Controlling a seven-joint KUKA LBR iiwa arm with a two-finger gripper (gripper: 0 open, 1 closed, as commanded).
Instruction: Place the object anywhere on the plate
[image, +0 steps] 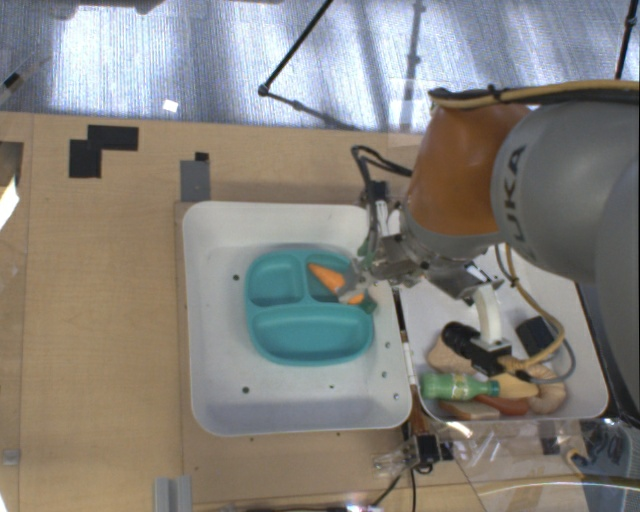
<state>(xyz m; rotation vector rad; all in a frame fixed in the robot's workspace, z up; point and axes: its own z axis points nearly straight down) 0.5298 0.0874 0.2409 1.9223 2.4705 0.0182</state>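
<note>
Looks like the last step, the putting down. Big grey arm reaching in from the right and across to the left bin, with the pincer low over the top right pocket of the blue-green plate. Orange thing already inside that pocket, one end right at the pincer. Pincer released or clenched? Cannot tell. Orange thing resting on the plate or hanging just above it? Cannot tell that either. Next, most likely: let go if not done yet, then lift straight up and slowly, so as not to drag the orange thing back out or bump the little walls of the plate. Now the stuff, big to small. Bench: light brown wood, flat and dull, with black squares stuck on at the far left. Arm: round, smooth and hard-looking, grey with a shiny orange band. Two bins: white, shallow, smooth like plastic, with soft rounded corners. Plate: smooth and rounded too, split into three pockets, one long and two small. In the right bin: a heap of toy-like food, tan and brown lumps and a green bottle lying on its side. Orange thing: small, long, smooth, and pointed like a carrot.
</note>
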